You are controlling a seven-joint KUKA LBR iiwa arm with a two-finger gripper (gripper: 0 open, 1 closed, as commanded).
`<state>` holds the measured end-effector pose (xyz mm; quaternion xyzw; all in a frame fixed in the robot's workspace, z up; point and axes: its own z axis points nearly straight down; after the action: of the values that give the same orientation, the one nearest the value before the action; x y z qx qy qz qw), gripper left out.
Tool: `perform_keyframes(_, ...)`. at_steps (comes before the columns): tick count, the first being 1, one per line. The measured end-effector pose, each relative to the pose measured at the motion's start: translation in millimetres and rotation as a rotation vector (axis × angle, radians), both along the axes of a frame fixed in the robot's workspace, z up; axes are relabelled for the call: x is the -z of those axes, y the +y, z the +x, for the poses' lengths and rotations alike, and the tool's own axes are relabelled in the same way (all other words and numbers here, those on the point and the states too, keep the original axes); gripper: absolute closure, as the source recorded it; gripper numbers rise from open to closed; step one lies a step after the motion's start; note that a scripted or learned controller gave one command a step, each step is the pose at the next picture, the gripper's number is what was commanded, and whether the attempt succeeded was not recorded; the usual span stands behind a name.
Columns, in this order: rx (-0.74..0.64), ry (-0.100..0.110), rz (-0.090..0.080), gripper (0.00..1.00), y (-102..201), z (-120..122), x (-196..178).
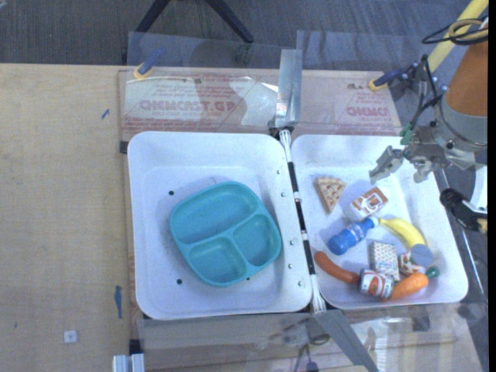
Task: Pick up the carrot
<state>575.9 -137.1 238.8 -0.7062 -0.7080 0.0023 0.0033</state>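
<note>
My gripper [403, 163] hung with fingers apart over the right bin's [453, 231] far edge; the carrot [411, 286] lay well nearer the camera, long axis roughly crosswise.

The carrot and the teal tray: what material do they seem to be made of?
The carrot looks like moulded plastic toy food: even orange colour, smooth, slightly glossy skin, with a small green end. The teal tray, with three compartments, also looks like plastic: uniform colour, rounded moulded edges and a matte to satin finish. Neither can be confirmed by sight alone.
</note>
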Motion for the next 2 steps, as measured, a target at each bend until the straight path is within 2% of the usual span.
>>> perform_keyframes(1,-0.107,-0.007,-0.001,0.00,-5.6,0.2,132.1)
perform_keyframes(2,-0.103,-0.007,-0.002,1.00,-8.0,0.5,124.4)
